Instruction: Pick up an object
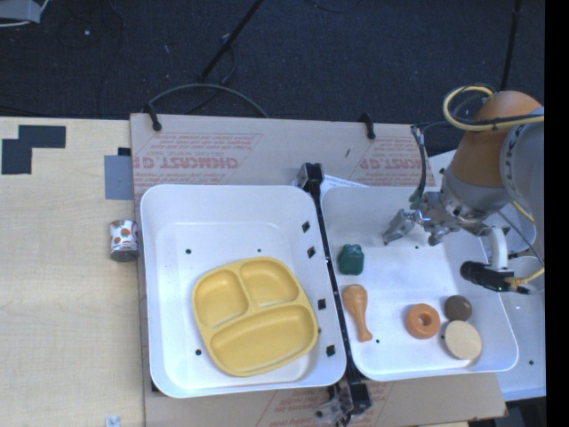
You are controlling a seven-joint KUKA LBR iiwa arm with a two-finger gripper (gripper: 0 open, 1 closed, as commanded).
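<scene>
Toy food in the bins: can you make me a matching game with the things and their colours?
Things:
1. divided plate
2. donut
3. drumstick
4. small blocky toy

Colours and places:
A. green, near the divider in the right bin
B. yellow, in the left bin
C. orange ring, in the right bin
D. tan, lying just below the green toy

Pairs: 1-B, 2-C, 3-D, 4-A

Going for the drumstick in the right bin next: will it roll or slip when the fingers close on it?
The drumstick lies flat; its rounded, tapering shape may pivot or slide if nudged. It looks like smooth toy plastic, probably light and stiff. Gripping across the thick end seems safer than the narrow shaft.
</scene>
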